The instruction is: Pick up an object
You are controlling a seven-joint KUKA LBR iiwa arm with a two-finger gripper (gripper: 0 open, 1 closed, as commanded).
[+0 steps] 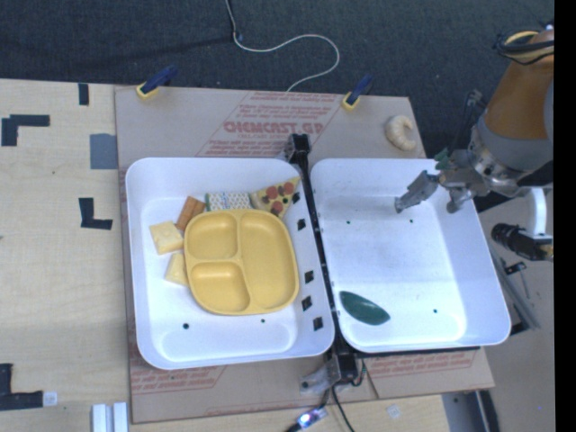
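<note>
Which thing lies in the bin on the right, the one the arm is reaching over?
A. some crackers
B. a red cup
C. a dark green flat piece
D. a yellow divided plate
C: the dark green piece lies near the right bin's front edge.

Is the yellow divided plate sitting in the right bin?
No, the yellow divided plate lies in the left bin, while the right bin holds a dark green object.

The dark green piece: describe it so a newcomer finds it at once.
Start at the right-hand white bin, the one the arm reaches over. Look to its near left corner, away from the tool. The dark green piece lies flat there, a small oval alone on bare white, unlike the yellow clutter next door.
</note>
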